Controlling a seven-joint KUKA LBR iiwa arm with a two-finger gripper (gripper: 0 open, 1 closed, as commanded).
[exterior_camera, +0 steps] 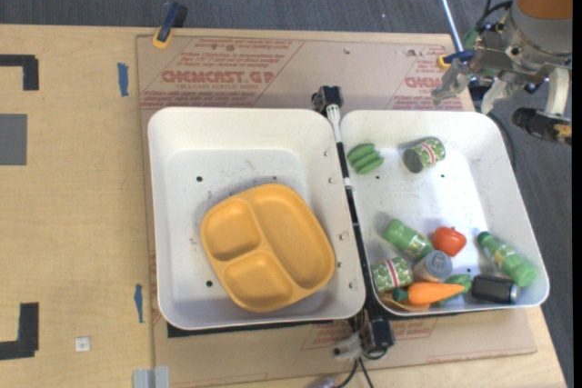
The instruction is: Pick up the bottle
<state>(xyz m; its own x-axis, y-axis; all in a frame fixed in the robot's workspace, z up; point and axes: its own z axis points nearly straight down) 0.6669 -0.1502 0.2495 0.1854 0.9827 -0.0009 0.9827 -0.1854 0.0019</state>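
Note:
Two green bottles lie in the right bin [473,186]. One bottle [506,259] rests against the right wall and the other bottle [406,238] lies near the middle of the front half. My gripper [471,88] hangs over the bin's far right corner, well above and behind both bottles. Its fingers are spread open and nothing is between them.
Beside the bottles are a red tomato [448,241], a carrot [435,293], a grey round piece [437,265], a black object [494,289] and a can [391,273]. Further back lie another can [424,154] and a green vegetable [366,158]. The left bin [182,150] holds a yellow divided plate [266,245].

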